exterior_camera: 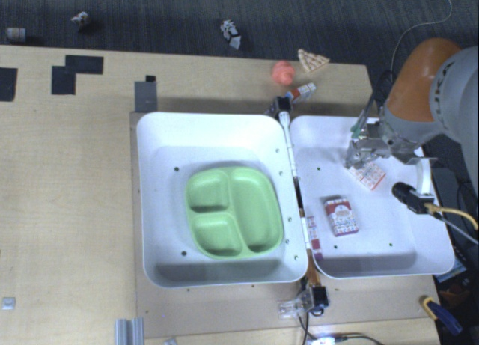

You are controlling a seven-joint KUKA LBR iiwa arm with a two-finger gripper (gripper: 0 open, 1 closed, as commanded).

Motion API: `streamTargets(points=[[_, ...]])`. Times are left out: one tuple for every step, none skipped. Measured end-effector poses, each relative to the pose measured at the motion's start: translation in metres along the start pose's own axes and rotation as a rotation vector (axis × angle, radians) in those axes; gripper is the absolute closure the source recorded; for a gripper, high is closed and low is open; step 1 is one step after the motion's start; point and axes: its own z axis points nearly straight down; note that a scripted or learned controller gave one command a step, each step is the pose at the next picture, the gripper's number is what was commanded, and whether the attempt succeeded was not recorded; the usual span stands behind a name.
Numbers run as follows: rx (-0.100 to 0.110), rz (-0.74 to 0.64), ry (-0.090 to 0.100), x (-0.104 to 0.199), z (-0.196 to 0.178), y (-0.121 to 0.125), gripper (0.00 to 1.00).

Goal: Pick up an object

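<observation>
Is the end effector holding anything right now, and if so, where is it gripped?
Cannot be told. The end effector sits low in the right bin, just above a pale card, but no grip is visible.

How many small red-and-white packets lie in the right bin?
2: one packet lies flat near the middle of the right bin; the other packet sits just under the gripper. The arm may hide more.

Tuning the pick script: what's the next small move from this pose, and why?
Probably a short straight descent. The gripper hangs in the right bin, directly over or against a small white-and-red packet near the back. A second red-and-white box lies apart, nearer the front. Whether the jaws are open can't be told, so check that first.
</observation>
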Motion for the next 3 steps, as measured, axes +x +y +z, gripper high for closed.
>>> streamTargets(points=[[0.000,0.000,0.000,0.000,0.000,0.000,0.00],[-0.013,0.005,-0.007,-0.002,0.025,-0.051,0.00],[-0.021,0.005,-0.010,-0.003,0.012,-0.049,1.00]])
